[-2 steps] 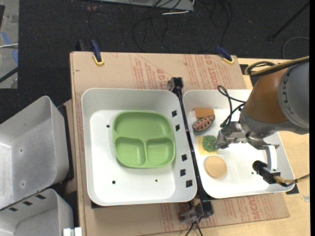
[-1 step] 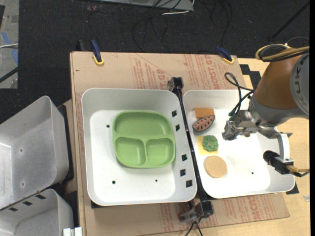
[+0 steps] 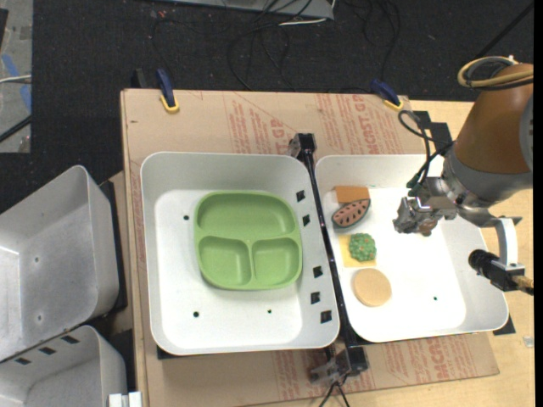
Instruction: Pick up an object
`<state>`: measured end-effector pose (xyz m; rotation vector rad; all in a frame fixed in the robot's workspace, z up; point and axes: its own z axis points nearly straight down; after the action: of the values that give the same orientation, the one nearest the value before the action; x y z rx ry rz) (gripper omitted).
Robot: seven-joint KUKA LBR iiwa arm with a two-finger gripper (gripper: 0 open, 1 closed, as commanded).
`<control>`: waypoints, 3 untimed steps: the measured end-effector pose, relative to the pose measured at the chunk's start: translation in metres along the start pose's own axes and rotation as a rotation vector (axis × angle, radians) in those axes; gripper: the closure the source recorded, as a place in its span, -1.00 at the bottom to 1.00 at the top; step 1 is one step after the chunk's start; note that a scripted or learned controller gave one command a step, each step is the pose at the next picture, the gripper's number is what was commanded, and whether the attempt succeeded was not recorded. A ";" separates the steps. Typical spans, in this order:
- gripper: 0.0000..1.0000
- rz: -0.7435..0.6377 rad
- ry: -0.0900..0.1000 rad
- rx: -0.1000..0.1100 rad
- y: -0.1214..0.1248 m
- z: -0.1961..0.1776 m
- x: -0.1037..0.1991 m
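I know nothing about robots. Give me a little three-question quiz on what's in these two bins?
1. True or false: the green divided plate lies in the same bin as the food pieces.
2. Which piece lies nearest the camera? A) orange slab B) green broccoli-like piece C) round tan cookie
3. Fill in: the robot's hand hovers over the ____ bin.

Key: 1 false, the plate is alone in the left bin; 2 C; 3 right.
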<state>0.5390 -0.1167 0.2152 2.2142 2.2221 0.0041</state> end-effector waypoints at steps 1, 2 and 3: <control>1.00 -0.001 0.000 -0.001 -0.002 -0.047 0.008; 1.00 -0.002 0.001 0.002 0.016 -0.050 0.062; 1.00 -0.002 0.001 0.004 0.026 -0.045 0.120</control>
<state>0.5646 0.0031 0.2602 2.2141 2.2273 0.0005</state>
